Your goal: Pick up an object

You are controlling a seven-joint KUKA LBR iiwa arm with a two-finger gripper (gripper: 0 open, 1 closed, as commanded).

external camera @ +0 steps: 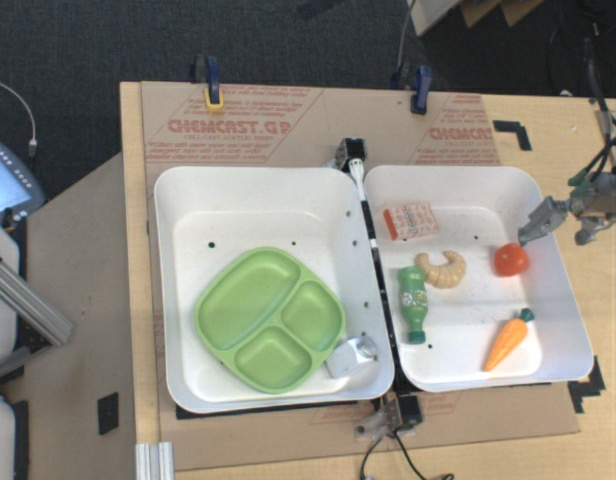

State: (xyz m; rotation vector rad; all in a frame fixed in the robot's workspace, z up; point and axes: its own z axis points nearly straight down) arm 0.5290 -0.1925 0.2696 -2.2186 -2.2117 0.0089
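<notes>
Currently we see the gripper (548,218) poised over the right bin's (558,363) far edge; we cannot tell its state. We judge the tomato (509,259), lying just beside and below the tool, as light, smooth and prone to rolling. We recommend gripping it across its widest middle.

My gripper (556,224) is a small grey metal piece at the frame's right edge, with slim pale fingers (536,224) tapering to blunt tips. Behind them sits a blocky grey body with darker joints (too blurred to make out screws), and thin dark cables run above it.
</notes>
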